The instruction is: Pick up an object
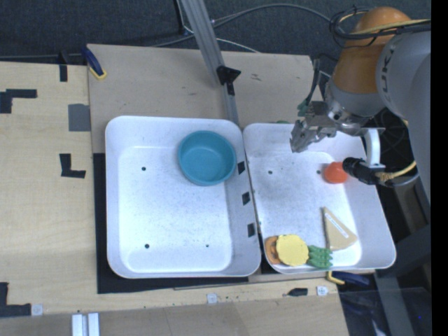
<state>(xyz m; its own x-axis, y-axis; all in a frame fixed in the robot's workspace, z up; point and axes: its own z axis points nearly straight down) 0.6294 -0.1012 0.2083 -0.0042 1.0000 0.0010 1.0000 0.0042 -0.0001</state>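
2 white bins side by side on tan bench, grey pole slanting betw. them

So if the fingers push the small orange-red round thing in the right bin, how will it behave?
The orange-red ball looks round, so it would probably roll rather than slide. The right bin's floor looks smooth, so little would stop it before the rim. It seems small, so likely light, and may slip away from a grasp that is off-centre.

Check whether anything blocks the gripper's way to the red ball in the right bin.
Nothing visible does. The gripper hangs over the upper part of the right bin, and the red ball lies just to its right and a little lower, with bare bin floor between them. The wedge lies lower down.
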